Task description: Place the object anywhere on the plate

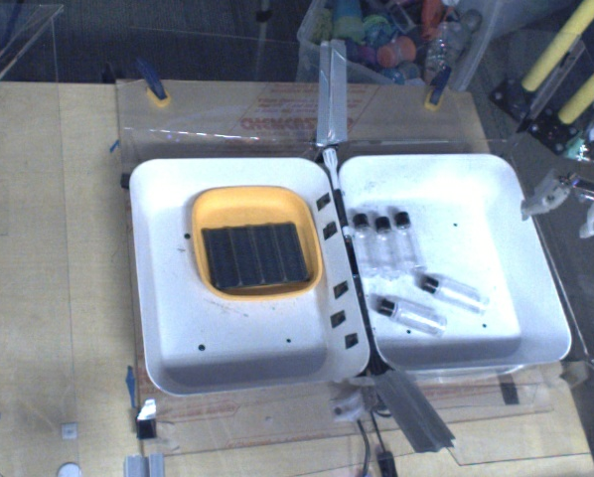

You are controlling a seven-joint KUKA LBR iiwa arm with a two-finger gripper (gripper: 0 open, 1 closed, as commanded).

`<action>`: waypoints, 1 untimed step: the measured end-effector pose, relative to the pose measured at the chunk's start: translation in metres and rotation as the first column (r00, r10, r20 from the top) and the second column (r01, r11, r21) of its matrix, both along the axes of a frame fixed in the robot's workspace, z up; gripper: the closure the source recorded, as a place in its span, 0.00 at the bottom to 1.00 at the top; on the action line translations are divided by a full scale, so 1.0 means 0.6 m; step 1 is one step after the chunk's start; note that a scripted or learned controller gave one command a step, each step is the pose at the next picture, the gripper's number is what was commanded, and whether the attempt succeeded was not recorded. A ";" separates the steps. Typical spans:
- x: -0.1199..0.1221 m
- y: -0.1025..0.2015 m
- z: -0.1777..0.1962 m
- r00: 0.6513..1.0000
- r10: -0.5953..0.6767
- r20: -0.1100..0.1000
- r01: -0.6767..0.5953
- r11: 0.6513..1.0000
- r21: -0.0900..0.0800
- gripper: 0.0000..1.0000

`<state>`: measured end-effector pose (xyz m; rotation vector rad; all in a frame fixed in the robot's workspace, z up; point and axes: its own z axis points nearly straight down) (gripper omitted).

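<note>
Pale wooden bench carries two white bins, with a tub of coloured toys behind. The gripper sits past the right bin's right rim; I cannot tell its opening. Five black-capped clear vials lie in that bin, left of the gripper. The left bin holds the yellow plate.

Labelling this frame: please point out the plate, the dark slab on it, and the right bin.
plate (252,207), camera view, bare yellow part behind the slab.
dark slab (255,256), camera view, middle of its ridged top.
right bin (476,217), camera view, bare white floor.
</note>
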<state>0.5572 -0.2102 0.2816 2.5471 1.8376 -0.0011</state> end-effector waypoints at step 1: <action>0.036 -0.009 0.157 0.999 0.037 0.001 -0.037 0.999 0.000 0.00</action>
